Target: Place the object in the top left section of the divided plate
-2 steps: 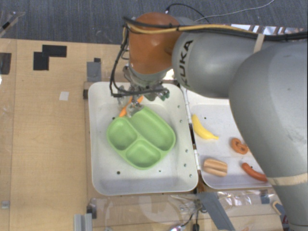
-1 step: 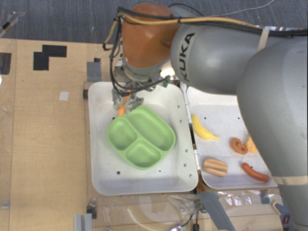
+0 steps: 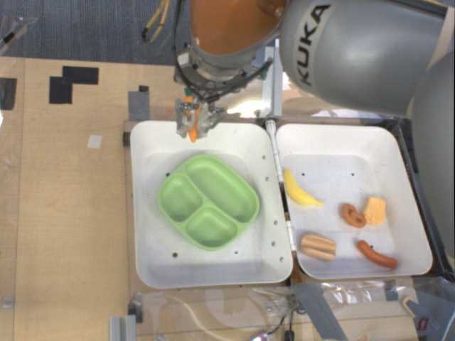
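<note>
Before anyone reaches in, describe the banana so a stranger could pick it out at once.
Start at the right bin, the one without the green divided plate. The banana lies near that bin's left wall, about halfway down. It is the only plain yellow, curved piece; the hot dog, pretzel, corn piece and sausage sit lower and further right.

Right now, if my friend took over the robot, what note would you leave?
Gripper: over the left bin's back edge, shut on a small orange thing.
Green plate: in the left bin, all three sections bare.
Right bin: banana, pretzel, yellow piece, hot dog bun, sausage.
Done: it looks like the pickup.
Left: carry it to the plate's top left section and let go.
</note>
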`<control>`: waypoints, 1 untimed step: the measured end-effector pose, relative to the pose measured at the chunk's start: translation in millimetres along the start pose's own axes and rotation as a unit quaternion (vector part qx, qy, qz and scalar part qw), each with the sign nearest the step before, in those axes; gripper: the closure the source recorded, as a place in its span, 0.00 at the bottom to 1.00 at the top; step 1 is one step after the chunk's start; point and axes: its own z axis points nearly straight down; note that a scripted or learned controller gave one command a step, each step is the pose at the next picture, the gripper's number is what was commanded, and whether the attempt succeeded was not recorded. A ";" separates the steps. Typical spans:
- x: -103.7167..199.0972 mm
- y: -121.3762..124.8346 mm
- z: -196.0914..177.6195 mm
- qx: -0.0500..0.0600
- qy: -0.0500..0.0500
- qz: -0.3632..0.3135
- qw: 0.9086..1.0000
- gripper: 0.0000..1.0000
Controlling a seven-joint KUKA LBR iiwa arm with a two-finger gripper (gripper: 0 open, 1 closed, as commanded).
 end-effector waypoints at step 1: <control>-8.4 1.8 34.0 -0.002 0.001 -0.101 0.995 1.00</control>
